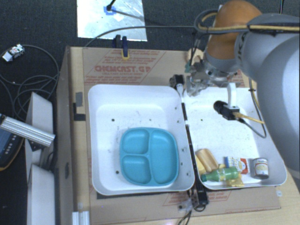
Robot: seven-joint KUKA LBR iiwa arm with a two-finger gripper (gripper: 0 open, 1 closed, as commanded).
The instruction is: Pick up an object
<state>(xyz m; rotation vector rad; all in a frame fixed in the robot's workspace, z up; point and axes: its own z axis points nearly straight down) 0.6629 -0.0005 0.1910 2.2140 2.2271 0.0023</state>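
Note:
My gripper (193, 89) hangs over the far left corner of the right bin (220, 130), close to the wall between the two bins. Along that bin's near edge lie a tan cylinder (206, 160), a green bottle (221, 174), a small white and red box (234, 163) and a small can (260, 168). All of them are well apart from the gripper, toward the front. A blue divided plate (149, 156) rests in the left bin (108, 125).
The big grey arm with its orange band fills the upper right of the view, above the right bin's far side. Cardboard lies under both bins. Cables and metal parts lie on the floor at the left.

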